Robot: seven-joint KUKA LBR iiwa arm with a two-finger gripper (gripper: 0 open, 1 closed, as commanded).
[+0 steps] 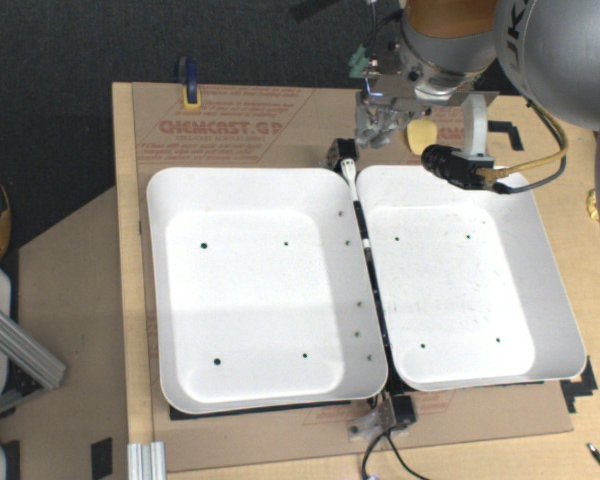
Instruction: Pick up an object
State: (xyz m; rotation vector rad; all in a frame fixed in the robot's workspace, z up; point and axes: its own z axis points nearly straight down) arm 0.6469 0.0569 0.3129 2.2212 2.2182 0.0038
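Observation:
My gripper hangs under the grey wrist at the top right, raised above the back edge of the right bin. A small pale yellow object sits between a metal finger on its left and a white finger on its right, so the gripper is shut on it. Only part of the object shows below the wrist. The left bin lies beside the right one on the bench.
A black cable and a small black module dangle from the wrist over the right bin's back rim. A blue and yellow clamp stands at the cardboard's back left. A black divider strip runs between the bins.

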